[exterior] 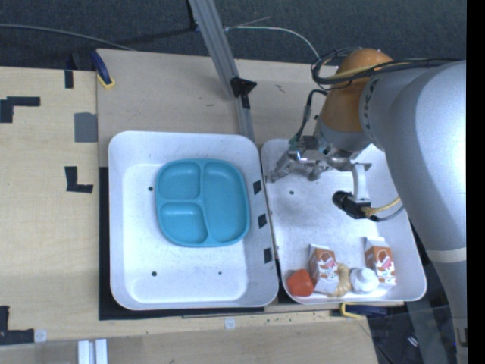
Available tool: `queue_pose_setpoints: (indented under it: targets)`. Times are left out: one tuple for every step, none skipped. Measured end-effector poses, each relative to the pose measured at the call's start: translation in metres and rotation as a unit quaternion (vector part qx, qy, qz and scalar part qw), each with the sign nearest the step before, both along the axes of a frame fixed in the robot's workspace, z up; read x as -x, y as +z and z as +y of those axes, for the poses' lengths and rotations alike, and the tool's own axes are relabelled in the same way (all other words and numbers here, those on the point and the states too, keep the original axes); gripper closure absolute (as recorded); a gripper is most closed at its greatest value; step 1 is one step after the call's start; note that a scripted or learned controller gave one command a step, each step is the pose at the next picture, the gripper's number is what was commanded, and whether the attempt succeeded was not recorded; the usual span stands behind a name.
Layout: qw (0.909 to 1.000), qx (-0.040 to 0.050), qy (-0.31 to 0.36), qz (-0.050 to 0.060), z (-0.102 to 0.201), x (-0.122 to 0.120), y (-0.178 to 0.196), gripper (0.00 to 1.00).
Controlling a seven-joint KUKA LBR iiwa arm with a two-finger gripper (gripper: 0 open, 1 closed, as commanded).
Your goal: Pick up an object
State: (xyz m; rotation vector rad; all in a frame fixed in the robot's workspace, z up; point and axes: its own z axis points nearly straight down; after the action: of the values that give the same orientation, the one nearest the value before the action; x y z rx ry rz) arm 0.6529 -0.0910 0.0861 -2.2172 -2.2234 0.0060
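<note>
Orange ball (301,283) lies well apart from seemingly empty jaws (297,167).

Below me the light wooden bench (174,89) carries two shallow white plastic bins side by side. In the left white bin (121,226) a teal plastic plate with three compartments (202,202) lies flat near the middle. A slanted grey metal rail (216,36) runs down from the far edge toward the bins. Black tape marks (76,179) sit on the bench at the left.
</note>
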Motion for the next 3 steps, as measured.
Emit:
queue_pose_setpoints:
  targets:
    - [1.0000,-0.0004,0.000,-0.001,0.001,-0.001,0.012,1.00]
    - [1.0000,-0.0004,-0.001,-0.004,-0.004,-0.004,0.075,1.00]
    - [1.0000,-0.0007,0.000,-0.004,0.003,-0.006,0.120,1.00]
